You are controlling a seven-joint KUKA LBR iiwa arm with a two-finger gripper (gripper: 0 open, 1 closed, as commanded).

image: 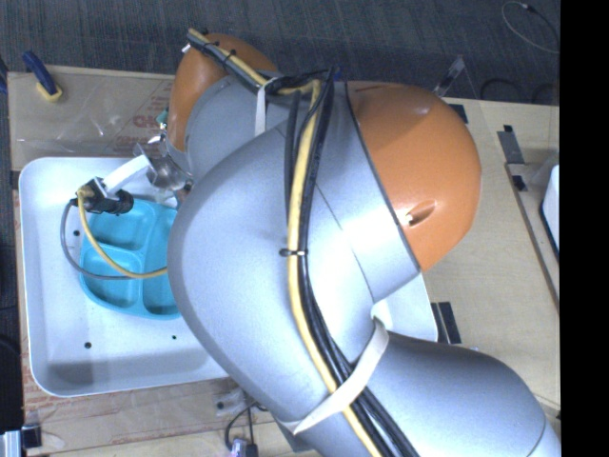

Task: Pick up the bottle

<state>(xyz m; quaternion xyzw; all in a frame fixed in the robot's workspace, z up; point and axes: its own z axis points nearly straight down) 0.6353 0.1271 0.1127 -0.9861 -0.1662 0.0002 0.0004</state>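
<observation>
- I am failing to tell where the bottle is lying; the arm is covering mid-frame.
- The gripper is hovering upper left, above a blue tray in the white bin; its opening cannot be told.
- Lowering slowly and centring before closing is looking wisest.

Dark carpet; pale wooden bench

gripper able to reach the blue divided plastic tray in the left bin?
Likely yes: gripper hangs at the far edge of the blue divided plastic tray, nothing between. Arm covers its right side.
</observation>
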